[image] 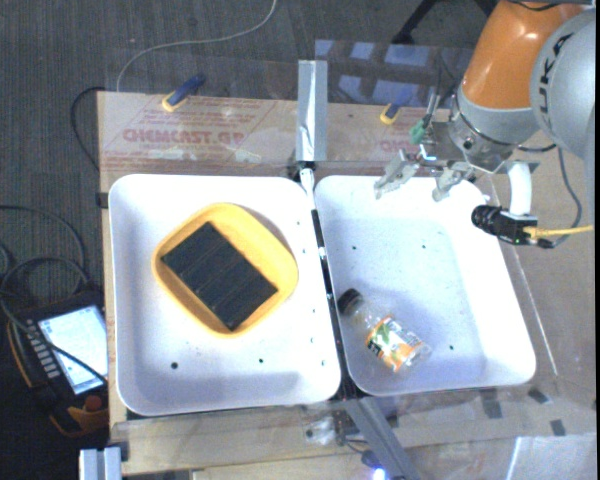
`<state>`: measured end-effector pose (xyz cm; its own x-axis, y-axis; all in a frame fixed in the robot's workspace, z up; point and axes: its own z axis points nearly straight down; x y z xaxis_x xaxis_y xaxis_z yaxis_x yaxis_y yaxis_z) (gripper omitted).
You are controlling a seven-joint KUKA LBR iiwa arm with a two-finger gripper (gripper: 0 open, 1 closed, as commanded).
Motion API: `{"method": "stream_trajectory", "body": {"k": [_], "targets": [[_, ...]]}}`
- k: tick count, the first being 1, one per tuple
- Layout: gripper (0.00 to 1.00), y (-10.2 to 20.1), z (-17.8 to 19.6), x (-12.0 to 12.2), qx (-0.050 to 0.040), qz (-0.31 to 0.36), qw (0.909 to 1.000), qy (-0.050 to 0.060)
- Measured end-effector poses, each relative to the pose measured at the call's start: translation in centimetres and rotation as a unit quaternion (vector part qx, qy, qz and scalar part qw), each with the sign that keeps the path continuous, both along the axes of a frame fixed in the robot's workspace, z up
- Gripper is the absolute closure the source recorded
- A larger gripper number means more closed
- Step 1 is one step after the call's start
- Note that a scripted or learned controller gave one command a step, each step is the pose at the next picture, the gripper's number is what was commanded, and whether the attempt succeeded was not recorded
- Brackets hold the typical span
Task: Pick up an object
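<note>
A small clear bottle (385, 333) with a black cap and an orange and green label lies on its side in the right bin (450, 258), near the front. In the left bin (140, 368) sits a yellow sponge-like pad with a black ribbed top (223, 268). My gripper (418, 176) hangs over the far edge of the right bin, fingers spread apart and open, with nothing between them. It is well behind the bottle.
A metal divider post (310, 118) rises between the bins at the back. A brown cardboard sheet (195, 138) lies behind the left bin. A black cable end (500, 220) hangs from the wrist over the right bin's far right side.
</note>
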<state>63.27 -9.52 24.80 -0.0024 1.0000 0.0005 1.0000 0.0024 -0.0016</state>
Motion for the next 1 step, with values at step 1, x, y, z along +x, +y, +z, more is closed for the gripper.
{"method": "stream_trajectory", "body": {"k": [1], "targets": [[0.00,0.75,-6.46,-6.24,0.0004,0.119,0.9929,0.000]]}}
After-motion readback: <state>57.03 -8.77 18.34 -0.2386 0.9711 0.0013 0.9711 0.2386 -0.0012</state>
